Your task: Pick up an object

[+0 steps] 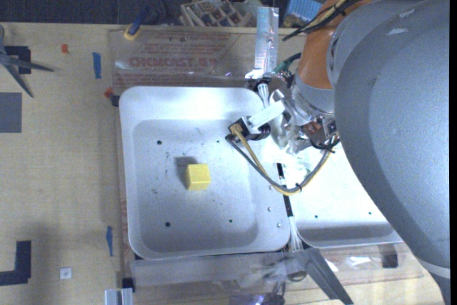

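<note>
Yellow block (198, 176) lying flat on the floor of the left bin (136, 107), slightly toward 9 o'clock of the bin's centre, alone and touching no wall. Small dark specks scattered on the bin floor around it. Grey arm (400, 125) entering from 3 o'clock, covering most of the right bin (343, 228); orange band (318, 61) visible above the wrist. Gripper (282, 128) positioned over the seam between the two bins, near the left bin's 2 o'clock corner, well apart from the block, toward 2 o'clock of it. Nothing seen held. Open or closed state of the gripper: cannot tell, view blocked by wrist hardware. Yellow-and-black cable (285, 186) looping down from the wrist toward 6 o'clock, over the seam. Clear panel with red lettering (178, 53) lying just beyond the left bin at 12 o'clock.
</note>
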Motion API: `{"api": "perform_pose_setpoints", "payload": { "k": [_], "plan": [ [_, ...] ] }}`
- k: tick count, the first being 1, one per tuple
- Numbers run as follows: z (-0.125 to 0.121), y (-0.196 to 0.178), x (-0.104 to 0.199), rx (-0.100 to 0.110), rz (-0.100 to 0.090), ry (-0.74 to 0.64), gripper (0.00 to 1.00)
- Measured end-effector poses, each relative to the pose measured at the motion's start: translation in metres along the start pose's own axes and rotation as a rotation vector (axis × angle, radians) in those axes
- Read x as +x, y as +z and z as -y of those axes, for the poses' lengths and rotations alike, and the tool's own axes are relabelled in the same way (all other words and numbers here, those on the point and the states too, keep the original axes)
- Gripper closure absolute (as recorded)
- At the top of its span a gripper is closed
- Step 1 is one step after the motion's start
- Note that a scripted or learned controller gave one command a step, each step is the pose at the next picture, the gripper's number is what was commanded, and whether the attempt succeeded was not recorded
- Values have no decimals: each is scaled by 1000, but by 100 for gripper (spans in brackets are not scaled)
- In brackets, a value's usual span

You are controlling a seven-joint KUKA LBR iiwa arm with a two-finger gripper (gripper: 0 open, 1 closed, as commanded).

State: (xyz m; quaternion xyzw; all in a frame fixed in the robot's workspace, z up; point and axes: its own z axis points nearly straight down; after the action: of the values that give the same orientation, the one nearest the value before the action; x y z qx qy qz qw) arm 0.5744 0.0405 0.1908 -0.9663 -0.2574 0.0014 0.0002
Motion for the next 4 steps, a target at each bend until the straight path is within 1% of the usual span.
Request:
{"api": "perform_pose_setpoints", "payload": {
  "k": [1, 2, 3, 4],
  "plan": [
    [32, 7, -58, 4, 2, 320, 100],
    [-27, 7, -37, 1, 0, 310, 100],
    [-52, -89, -16, -1, -4, 323, 100],
    [-53, -98, -16, -2, -5, 327, 100]
  ]
}}
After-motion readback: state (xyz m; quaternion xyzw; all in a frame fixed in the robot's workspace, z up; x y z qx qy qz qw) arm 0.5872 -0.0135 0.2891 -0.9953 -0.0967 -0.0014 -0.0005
